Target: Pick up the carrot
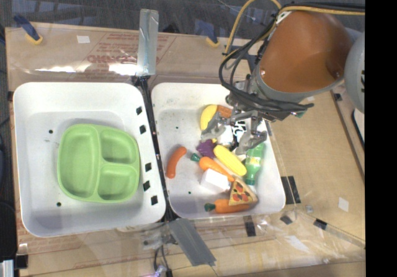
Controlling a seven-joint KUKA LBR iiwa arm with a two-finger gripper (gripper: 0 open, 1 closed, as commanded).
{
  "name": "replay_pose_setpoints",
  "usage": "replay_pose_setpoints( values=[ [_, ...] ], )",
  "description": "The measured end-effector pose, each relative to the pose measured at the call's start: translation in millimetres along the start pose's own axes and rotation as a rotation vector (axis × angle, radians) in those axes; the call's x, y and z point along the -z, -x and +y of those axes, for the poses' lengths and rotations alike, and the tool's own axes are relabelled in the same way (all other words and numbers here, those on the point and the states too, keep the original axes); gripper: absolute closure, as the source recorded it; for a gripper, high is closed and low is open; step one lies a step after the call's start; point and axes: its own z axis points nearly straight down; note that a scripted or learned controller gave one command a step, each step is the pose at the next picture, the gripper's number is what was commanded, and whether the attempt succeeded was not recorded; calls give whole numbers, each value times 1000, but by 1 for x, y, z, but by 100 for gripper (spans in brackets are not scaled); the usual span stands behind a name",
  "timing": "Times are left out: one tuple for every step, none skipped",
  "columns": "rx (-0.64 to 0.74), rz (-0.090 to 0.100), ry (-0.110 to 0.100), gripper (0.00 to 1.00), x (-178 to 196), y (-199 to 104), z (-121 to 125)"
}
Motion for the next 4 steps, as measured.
replay_pose_setpoints(
  values=[
    [-11, 1, 7, 0, -162, -53, 31],
    [-1, -2, 5, 100, -151, -48, 31],
    [-152, -1, -9, 100, -11, -41, 46],
    [-81, 0, -1, 100, -6, -86, 34]
  ],
)
